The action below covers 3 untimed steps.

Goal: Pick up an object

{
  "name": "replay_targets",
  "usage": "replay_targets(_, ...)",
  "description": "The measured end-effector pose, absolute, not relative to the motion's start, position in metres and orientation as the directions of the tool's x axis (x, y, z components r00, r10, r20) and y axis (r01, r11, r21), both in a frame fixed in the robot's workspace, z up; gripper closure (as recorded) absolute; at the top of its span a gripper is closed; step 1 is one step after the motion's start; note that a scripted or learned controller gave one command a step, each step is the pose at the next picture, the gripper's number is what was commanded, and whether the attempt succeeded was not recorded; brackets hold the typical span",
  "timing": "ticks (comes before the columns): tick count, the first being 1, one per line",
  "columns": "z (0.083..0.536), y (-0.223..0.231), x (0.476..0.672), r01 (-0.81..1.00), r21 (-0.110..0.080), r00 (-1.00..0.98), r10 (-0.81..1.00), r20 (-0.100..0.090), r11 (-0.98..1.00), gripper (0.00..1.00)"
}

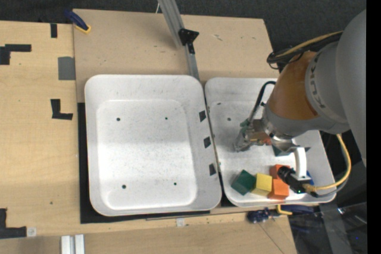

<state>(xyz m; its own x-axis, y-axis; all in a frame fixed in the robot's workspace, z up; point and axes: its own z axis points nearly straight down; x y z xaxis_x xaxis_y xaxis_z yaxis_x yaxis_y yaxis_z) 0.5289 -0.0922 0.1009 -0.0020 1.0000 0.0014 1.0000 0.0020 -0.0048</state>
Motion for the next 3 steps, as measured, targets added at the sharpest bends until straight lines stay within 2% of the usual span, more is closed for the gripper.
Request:
replay_targets(1,0.161,-0.098,0.533,1.0,0.005,0.0,1.0,-0.001,0.0,1.0)
replay_targets(2,0.214,-0.098,0.534,1.0,0.005,-0.002,1.0,-0.001,0.002,1.0)
replay_targets(3,0.214,-0.036,0.549,1.0,-0.001,-0.008,1.0,0.002,0.008,1.0)
